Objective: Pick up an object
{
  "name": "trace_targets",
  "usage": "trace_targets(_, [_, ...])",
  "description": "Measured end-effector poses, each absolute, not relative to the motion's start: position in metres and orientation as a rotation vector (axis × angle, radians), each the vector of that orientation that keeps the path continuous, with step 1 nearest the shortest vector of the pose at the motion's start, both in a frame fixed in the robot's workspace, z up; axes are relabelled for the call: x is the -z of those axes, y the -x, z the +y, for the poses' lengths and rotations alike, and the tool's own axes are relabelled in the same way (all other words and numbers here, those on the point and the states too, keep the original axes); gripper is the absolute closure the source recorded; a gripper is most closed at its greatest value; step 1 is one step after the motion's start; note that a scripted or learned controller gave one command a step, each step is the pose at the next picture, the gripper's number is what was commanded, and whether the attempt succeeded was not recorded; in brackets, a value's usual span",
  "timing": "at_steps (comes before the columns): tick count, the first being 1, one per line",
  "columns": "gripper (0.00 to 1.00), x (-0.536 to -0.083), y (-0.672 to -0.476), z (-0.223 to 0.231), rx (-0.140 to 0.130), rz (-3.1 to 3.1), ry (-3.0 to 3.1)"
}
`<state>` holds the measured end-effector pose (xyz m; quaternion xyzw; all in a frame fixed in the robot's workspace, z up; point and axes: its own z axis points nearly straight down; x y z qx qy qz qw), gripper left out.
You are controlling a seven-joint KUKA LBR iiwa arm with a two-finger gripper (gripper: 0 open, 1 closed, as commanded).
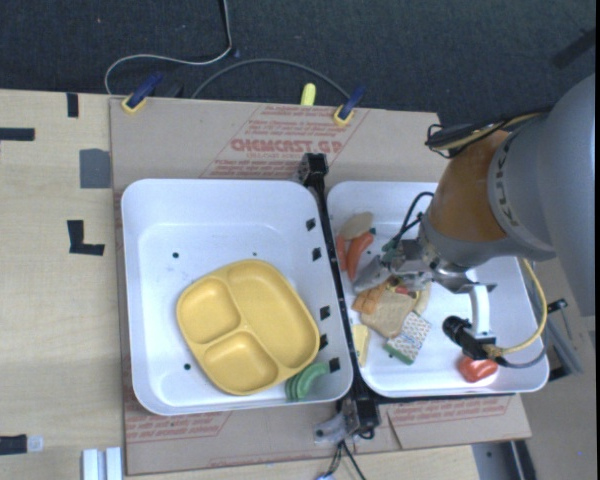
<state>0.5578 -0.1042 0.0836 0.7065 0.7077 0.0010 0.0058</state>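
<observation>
a: camera view looked down at a slant on a pale wooden bench with black tape marks, and dark carpet ran across the top. what lay on the bench?

b: a brown cardboard sheet, held at its far edge by yellow and blue clamps. red print on it read "chemcast gp", or close to that; the smaller lines under it were too blurred to read. a thin cable looped over the carpet.

a: and on the cardboard?

b: two shallow white bins side by side, touching along a black divider. the left bin held a yellow three-part tray, tilted, near the front, with a green curved piece just beside its front right corner. bare white floor showed along the bin's back and left wall.

a: the right bin?

b: crowded at its left half: an orange-red piece near the divider, a tan slab like toast, a small patterned packet touching it, a red piece at the front right.

a: the gripper?

b: it sat low over that pile, just above the tan slab, under the grey arm with its orange band. i could not tell how the hand stood, or whether it gripped anything.
</observation>
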Motion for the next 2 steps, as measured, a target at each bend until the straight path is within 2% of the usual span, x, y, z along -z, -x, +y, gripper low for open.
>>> trace_targets(1, [0.00, -0.089, -0.664, -0.094, -0.006, 2.220, -2.208])
trace_targets(2, [1.00, -0.101, -0.663, -0.095, -0.007, 2.215, -2.208])
